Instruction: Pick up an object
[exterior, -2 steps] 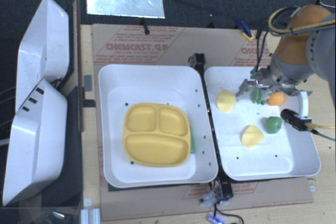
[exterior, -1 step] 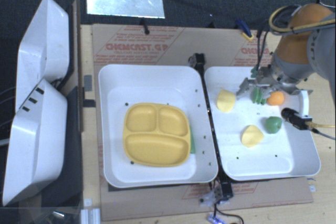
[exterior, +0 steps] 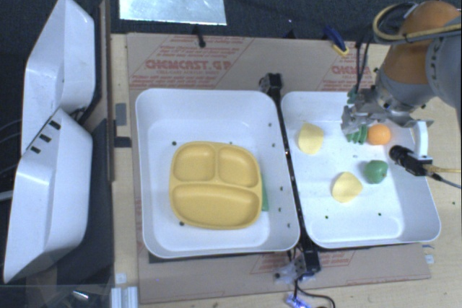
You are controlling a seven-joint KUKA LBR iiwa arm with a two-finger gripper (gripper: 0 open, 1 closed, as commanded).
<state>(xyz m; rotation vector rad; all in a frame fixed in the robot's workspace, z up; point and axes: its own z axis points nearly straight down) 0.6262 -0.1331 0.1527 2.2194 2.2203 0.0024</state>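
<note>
Two shallow white plastic bins sit side by side on the counter [exterior: 216, 58], and between them they carry five loose things: one yellow divided plastic tray, two pale yellow rounded objects, one small orange ball and one small green rounded object. The left bin [exterior: 155, 177] holds only the yellow divided tray [exterior: 215, 184], which has three compartments, two small ones on its far side and one long one on its near side, and lies flat near the middle of the bin. A thin green edge shows just beside the tray's right rim. The right bin [exterior: 361, 227] holds the other four things. One pale yellow object [exterior: 311, 138] lies in the far left part of that bin; the second pale yellow object [exterior: 346, 187] lies nearer, toward the middle. The green object [exterior: 375, 171] sits just right of that second yellow piece. The orange ball [exterior: 379, 134] rests at the far right of the bin, just beside the hand [exterior: 355, 132], on the hand's right side. The hand hangs low over the far part of the right bin, between the first yellow object and the orange ball, and whether it is spread or closed cannot be told from this angle. Nothing can be seen gripped in it.
</note>
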